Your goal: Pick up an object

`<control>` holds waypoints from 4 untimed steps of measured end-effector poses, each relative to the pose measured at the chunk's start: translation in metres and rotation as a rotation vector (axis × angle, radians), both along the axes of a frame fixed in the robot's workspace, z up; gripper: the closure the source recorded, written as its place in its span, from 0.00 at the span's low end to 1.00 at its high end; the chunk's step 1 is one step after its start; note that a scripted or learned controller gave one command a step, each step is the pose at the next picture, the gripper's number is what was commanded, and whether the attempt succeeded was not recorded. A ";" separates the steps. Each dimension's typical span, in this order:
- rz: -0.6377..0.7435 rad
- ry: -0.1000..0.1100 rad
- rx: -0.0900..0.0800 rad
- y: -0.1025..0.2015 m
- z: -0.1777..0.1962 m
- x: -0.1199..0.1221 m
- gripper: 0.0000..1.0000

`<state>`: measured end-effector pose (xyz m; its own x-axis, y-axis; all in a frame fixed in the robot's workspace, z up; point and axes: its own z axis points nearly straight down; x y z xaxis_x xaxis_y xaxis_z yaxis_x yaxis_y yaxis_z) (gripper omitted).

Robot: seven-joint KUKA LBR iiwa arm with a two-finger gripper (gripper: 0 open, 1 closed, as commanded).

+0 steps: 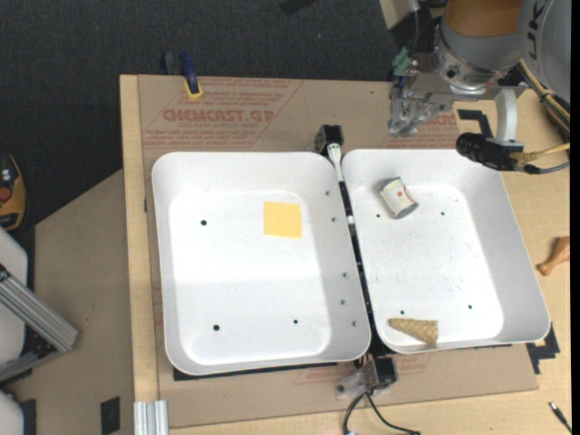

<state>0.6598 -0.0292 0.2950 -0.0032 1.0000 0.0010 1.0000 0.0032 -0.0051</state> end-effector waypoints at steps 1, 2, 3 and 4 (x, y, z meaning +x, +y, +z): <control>0.001 -0.022 -0.001 0.026 0.138 -0.004 1.00; -0.001 0.003 0.000 0.066 0.063 -0.037 1.00; 0.000 0.006 0.000 0.106 -0.007 -0.089 1.00; 0.000 -0.024 0.003 0.115 0.209 -0.115 1.00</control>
<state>0.5449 0.0862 0.5039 -0.0031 1.0000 0.0037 0.9998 0.0031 0.0193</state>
